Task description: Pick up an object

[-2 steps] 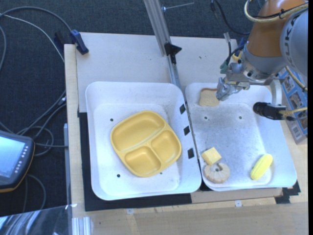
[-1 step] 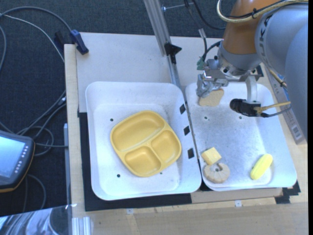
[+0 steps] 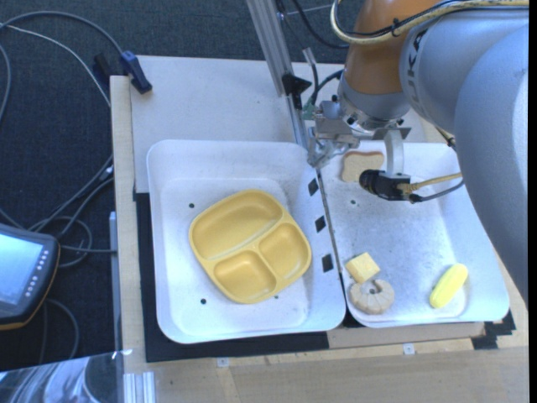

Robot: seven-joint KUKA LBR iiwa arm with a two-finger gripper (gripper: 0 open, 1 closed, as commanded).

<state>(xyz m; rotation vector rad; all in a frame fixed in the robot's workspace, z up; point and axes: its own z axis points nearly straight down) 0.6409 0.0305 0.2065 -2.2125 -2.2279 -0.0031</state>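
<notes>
You see the arm (image 3: 470, 65) reaching in from 3 o'clock, its orange band high at 1 o'clock, with the claw (image 3: 320, 151) low over the seam where the two bins meet, near their far edge. The claw is small and seen from above at a slant, so you cannot tell whether it is apart or together, and nothing shows in its grip. In the right bin (image 3: 403, 242), the nearest thing to the claw is a pale toast slice (image 3: 359, 166) at 11 o'clock in that bin, lying flat just beside the claw on its 3 o'clock side. A yellow wedge (image 3: 363, 267) sits at 7 o'clock, touching a tan ring (image 3: 372, 296) just below it against the near rim. A yellow oblong fruit (image 3: 448, 285) lies tilted at 5 o'clock, well apart from the others. The left bin (image 3: 159, 225) holds a yellow three-part plate (image 3: 249, 246) near its middle, turned at an angle. Both bins rest on the pale desk (image 3: 210, 99).
</notes>
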